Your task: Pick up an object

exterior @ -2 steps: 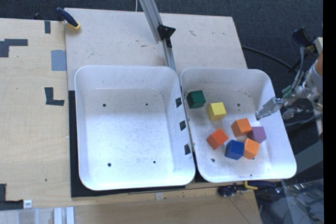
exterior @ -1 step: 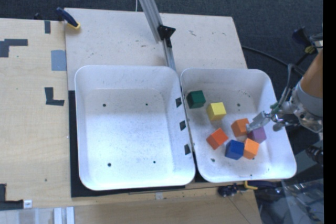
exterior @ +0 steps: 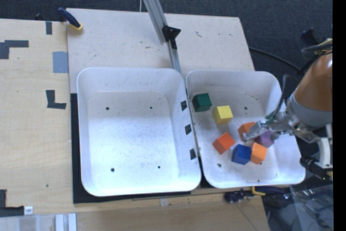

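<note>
The two-finger gripper [exterior: 258, 132] hung low over the right-hand shallow white plastic bin [exterior: 259, 79], reaching in from the right, and its tips sat among a tight cluster of small blocks; whether its fingers were spread or closed could not be told, since the metal parts blurred into the blocks beneath. Directly under the tips lay an orange block [exterior: 247, 129] and, just to the arm's side, a purple block [exterior: 265, 139]. Just below the gripper sat a blue cube [exterior: 241, 154] touching another orange cube [exterior: 259, 153], and a third orange cube [exterior: 223, 143] lay down and to the left. Farther out, up and to the left, a yellow cube [exterior: 223, 114] and a dark green cube [exterior: 202, 101] stood apart with free space around them. Judging from this, a clean pick called for centring on one block only, as crowded neighbours could jam the close. The bin floor looked smooth and speckled. The left white bin [exterior: 86, 116] lay well off to the left, on a pale wooden bench [exterior: 32, 116].
</note>
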You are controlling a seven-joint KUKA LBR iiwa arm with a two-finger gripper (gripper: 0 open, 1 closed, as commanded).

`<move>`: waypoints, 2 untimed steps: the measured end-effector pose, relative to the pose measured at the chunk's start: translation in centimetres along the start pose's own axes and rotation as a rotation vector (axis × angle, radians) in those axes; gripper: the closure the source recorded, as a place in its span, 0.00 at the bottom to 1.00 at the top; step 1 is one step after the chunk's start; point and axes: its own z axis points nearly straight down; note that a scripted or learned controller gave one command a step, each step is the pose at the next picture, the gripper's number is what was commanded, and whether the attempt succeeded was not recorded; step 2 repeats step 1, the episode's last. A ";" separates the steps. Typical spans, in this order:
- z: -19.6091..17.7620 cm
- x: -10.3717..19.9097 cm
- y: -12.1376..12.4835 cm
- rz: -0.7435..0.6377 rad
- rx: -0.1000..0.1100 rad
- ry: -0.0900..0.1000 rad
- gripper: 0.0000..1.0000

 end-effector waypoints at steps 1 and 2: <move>-1.3 0.0 0.1 0.000 -0.003 0.000 1.00; -1.3 0.0 0.1 0.000 -0.003 0.000 1.00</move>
